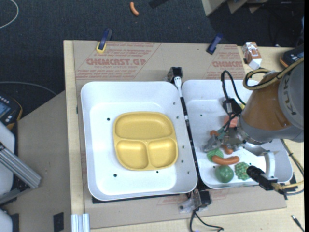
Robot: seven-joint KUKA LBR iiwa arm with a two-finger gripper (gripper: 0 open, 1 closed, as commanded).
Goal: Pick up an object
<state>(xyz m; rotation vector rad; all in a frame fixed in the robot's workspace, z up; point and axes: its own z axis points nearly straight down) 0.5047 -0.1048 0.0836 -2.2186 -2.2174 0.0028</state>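
- Currently, gripper (216, 141) hangs low in the right bin (203, 100) — finger state cannot be told.
- Sausage (225, 160) lies just below-right, long axis roughly left–right across the frame.

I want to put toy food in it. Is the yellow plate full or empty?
Empty. The yellow plate lies in the left bin, and all three compartments show bare yellow.

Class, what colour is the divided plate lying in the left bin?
Yellow. The divided plate shows best in the camera view.

Grey arm (289, 100), orange band, black cables
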